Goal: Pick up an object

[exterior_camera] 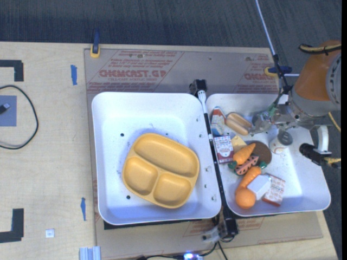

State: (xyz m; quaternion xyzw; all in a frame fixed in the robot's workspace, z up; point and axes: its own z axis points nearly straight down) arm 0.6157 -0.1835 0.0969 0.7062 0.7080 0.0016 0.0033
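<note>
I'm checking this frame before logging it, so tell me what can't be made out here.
- Gripper, camera view: small and blurred against the right bin's clutter, so what it is doing can't be judged.
- Arm: cut off by the right edge.
- Toy food pile: items overlap, so those underneath are partly hidden.
- Small carton: print too small to read.
- Yellow tray hides the left bin's floor beneath it.

In the left bin [103, 112] a divided tray [160, 169] lies at the frame's centre. The right bin [317, 191] holds a heap: a hot dog [238, 123] uppermost, two carrots [246, 161] below it, an orange [245, 199] lowest. My gripper [269, 118] is just right of the hot dog.
</note>
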